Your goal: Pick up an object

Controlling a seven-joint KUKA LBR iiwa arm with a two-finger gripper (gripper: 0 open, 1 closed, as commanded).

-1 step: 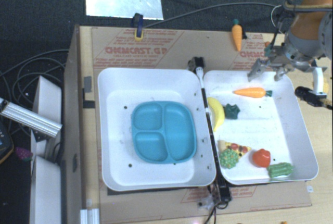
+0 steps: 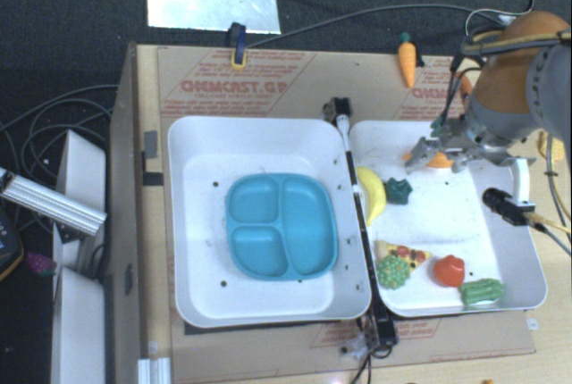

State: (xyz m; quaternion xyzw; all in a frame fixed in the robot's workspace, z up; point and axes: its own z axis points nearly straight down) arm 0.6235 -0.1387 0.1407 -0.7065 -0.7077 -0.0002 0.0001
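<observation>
The blue divided plate [image 2: 281, 226] lies in the left bin [image 2: 192, 150]. In the right bin [image 2: 527, 275], a banana [image 2: 371, 194] runs twelve to six along the left wall. At one o'clock from it, the gripper [image 2: 435, 155] straddles an orange object [image 2: 438, 161], possibly gripped; its long axis is unclear.

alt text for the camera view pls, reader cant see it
A grey robot arm reaches in from the right, its hand low over an orange item at the back of the right bin, which also contains a banana and other toy foods. The left bin holds a blue divided plate.
</observation>
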